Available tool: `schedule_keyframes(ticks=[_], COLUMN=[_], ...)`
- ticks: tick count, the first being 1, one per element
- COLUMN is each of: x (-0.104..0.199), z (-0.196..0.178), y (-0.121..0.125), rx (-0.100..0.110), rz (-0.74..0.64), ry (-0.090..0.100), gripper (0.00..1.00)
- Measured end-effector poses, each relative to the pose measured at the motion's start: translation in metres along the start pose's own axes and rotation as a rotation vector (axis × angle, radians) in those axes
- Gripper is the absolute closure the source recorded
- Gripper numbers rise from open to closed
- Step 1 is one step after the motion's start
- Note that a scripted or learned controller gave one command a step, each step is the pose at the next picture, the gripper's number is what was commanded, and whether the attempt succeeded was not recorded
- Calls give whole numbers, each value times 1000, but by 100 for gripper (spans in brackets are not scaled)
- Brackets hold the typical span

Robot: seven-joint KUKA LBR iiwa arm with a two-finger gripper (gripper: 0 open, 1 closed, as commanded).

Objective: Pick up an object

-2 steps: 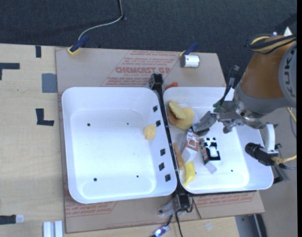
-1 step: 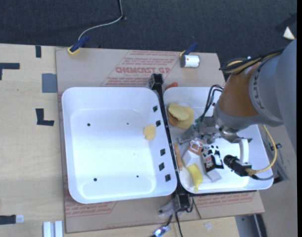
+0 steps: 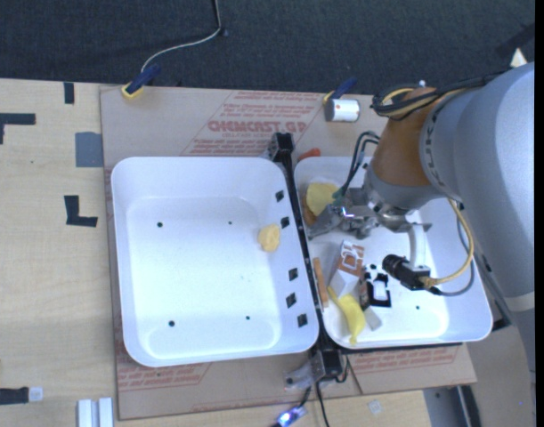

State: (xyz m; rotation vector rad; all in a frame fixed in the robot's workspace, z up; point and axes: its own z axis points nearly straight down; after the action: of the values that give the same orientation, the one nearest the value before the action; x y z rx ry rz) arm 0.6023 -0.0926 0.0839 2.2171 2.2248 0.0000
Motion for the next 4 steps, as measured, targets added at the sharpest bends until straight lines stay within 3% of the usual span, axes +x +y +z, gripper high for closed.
schedule_keyframes(ticks=[1, 2, 3, 4], x=[0, -25, -20, -38], z=[-10, -4, -1, -32], y=[-2, 18, 24, 45], rx=[2, 1, 1, -2], rz=[2, 3, 2, 1], ry=[1, 1, 1, 0], gripper=[100, 100, 100, 100])
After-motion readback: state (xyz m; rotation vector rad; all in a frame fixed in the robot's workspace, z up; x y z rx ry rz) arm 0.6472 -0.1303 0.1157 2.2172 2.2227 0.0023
